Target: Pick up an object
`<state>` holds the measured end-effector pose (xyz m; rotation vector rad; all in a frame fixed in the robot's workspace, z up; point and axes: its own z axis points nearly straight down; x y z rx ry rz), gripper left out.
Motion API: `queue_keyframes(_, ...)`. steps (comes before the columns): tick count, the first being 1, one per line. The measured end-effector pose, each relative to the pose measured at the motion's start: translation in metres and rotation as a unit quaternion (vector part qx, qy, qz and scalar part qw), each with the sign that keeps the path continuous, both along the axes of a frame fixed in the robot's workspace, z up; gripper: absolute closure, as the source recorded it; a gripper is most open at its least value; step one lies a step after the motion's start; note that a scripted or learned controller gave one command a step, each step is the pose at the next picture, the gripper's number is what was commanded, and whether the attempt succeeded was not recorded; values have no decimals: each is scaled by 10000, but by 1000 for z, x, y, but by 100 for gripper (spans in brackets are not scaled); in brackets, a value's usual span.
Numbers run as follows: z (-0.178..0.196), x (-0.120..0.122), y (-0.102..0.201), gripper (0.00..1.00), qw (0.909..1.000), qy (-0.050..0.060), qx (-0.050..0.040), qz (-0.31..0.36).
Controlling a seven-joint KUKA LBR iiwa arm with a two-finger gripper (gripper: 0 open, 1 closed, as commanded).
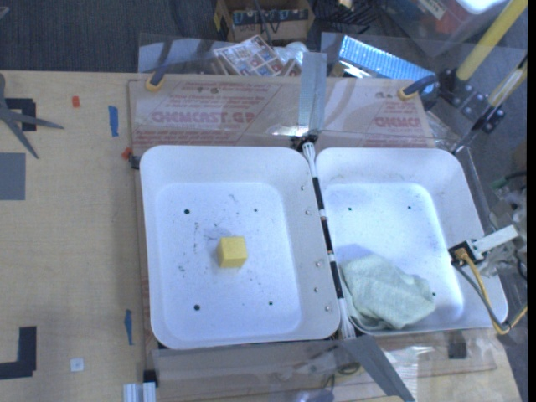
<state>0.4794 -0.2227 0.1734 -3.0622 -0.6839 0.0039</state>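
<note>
On the bench, we see a yellow block (233,251) lying loose mid-floor in the left bin (159,224), a crumpled cloth (387,291) in the right bin (448,224); the pincer's state we cannot tell.

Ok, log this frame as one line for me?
left bin: yellow cube near centre | right bin: crumpled cloth at front | nothing lifted yet
</note>
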Motion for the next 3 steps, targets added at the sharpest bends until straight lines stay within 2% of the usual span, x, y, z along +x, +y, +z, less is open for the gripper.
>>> queue_keyframes(1, 0, 62, 0, 100, 9986, -11, -15, 525)
queue_keyframes(2, -10, 129, 1, 100, 9919, -18, -22, 1273)
queue_keyframes(3, -80, 86, 1, 100, 9817, -20, -12, 1905)
